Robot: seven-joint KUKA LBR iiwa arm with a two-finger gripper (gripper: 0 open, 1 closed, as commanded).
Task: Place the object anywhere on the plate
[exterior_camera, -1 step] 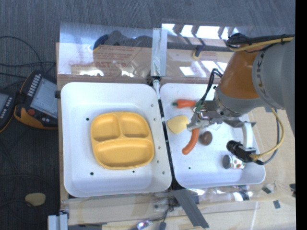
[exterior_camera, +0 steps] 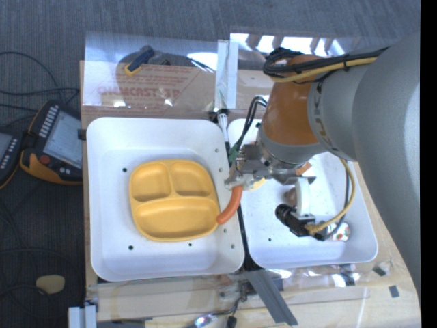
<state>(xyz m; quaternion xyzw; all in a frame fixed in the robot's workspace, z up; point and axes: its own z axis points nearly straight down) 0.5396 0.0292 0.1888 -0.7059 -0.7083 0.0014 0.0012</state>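
Carrot (exterior_camera: 230, 206) top hidden — under gripper (exterior_camera: 240, 181).

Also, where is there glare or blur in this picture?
Camera view: strong glare on the clear plastic sheet behind the bins; the arm at right is large and soft, out of focus; the yellow plate and the carrot look sharp, evenly lit.

Bright, even overhead light washes the white bins (exterior_camera: 164, 132); glare flares on clear plastic sheeting (exterior_camera: 287, 45) at the top, shadows soft, focus slightly soft.
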